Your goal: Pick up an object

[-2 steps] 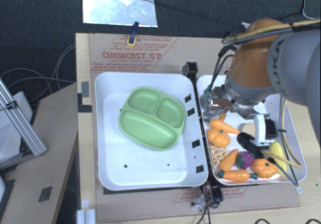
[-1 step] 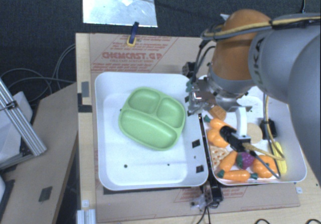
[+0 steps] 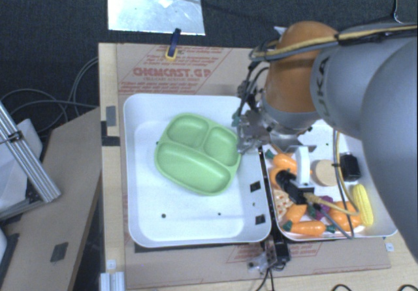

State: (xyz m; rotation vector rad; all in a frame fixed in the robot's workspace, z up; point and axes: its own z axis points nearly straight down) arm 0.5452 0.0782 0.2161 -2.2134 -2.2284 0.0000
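Two white bins are seen side by side on the bench. A green divided plate [image 3: 197, 153] lies tilted in the left bin [image 3: 147, 218], toward its upper right. The right bin [image 3: 385, 226] is packed with toy food: a corn cob [image 3: 362, 203], carrots [image 3: 307, 229], a round tan piece [image 3: 322, 171] and more, partly hidden. The arm [image 3: 339, 81] is positioned over the divider between the bins, with the gripper [image 3: 249, 128] seen just beside the plate's right edge. Jaw state cannot be told; nothing is seen held.
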